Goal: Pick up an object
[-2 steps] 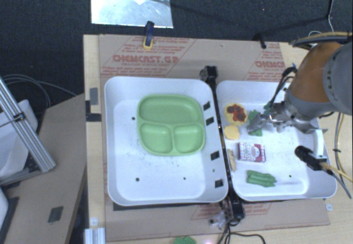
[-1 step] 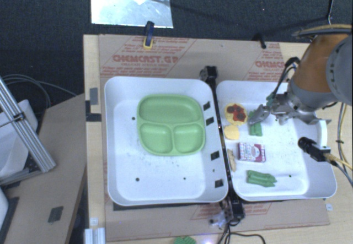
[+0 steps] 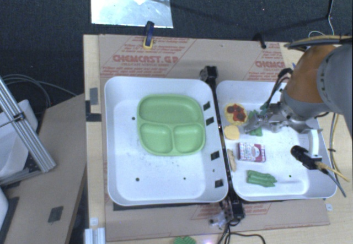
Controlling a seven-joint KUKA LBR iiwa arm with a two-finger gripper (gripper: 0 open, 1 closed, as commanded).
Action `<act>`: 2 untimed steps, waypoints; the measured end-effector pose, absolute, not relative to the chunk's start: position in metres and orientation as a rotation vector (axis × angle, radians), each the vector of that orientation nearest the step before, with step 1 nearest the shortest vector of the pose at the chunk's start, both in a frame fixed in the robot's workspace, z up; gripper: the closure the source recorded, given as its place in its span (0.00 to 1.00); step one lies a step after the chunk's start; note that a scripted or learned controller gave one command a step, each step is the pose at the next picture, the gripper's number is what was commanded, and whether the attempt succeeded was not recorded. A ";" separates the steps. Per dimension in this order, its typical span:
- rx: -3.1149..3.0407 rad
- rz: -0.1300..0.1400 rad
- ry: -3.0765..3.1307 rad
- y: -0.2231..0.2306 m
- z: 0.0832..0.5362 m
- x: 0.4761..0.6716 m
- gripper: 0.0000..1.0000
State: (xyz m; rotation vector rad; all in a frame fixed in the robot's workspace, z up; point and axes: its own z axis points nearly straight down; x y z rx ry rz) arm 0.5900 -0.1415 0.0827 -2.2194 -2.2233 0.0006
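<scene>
Objects for picking lie in the right shallow white bin [image 3: 317, 182]; the left shallow white bin [image 3: 118, 182] holds a green three-compartment plastic plate [image 3: 170, 124]. In the right bin's left part sit a red and yellow toy food piece [image 3: 235, 112], a pale yellow round piece [image 3: 232, 133], a small red and white packet [image 3: 251, 152] and a green bumpy pod-shaped toy [image 3: 261, 179]. The grey two-finger gripper [image 3: 255, 123] is low over a small green item [image 3: 255, 130], touching or just above it; cannot tell its state.
</scene>
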 end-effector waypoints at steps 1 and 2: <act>-2.220 -0.004 -2.227 -0.142 0.111 0.594 0.00; -2.219 -0.003 -2.227 -0.135 0.126 0.589 0.00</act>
